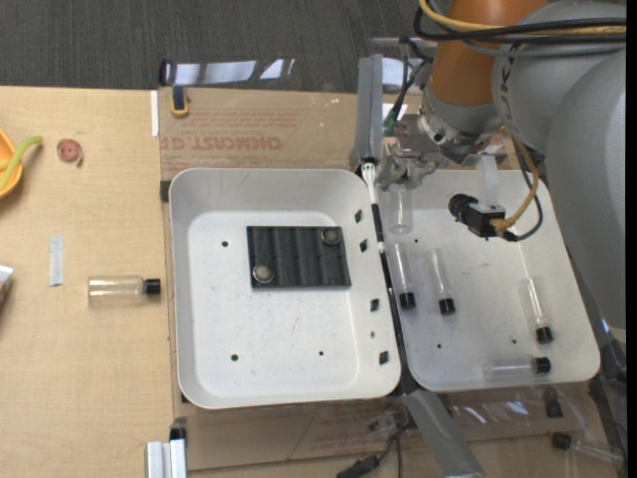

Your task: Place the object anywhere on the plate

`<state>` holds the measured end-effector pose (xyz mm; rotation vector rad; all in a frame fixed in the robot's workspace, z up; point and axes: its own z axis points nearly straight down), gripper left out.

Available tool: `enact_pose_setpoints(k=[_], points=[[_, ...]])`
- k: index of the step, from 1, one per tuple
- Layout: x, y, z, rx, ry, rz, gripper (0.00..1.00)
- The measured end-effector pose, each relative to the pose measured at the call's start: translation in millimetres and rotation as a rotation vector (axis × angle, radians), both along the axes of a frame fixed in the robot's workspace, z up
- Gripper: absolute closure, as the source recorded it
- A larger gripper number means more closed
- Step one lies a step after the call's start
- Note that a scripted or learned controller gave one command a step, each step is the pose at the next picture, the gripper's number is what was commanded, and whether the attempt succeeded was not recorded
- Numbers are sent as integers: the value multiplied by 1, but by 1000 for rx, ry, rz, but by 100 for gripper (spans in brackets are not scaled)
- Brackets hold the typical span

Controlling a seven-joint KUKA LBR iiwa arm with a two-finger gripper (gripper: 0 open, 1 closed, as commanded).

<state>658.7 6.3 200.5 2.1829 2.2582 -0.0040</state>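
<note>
A black ridged plate [299,257] lies in the left bin [199,297], with two small round knobs on it. My gripper [398,175] hangs over the top-left corner of the right bin [567,267], close to the wall between the bins. A clear vial [400,211] shows directly under the gripper, pointing down toward the bin floor; whether it is held is unclear. Several more clear vials with black caps lie in the right bin, among them one [402,279] just below the gripper and one [441,285] beside it.
Two other vials [535,312] [514,367] lie at the right bin's lower right. Another vial [121,288] rests on the wooden bench left of the bins. A black cable connector [476,214] hangs from the wrist. Cardboard lies behind the bins.
</note>
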Motion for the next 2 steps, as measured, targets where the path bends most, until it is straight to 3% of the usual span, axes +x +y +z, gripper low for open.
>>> enact_pose_setpoints(k=[1, 2], points=[[0, -73, -10, 0, 1, 53, 100], [0, -12, -10, 1, 2, 152, 100]])
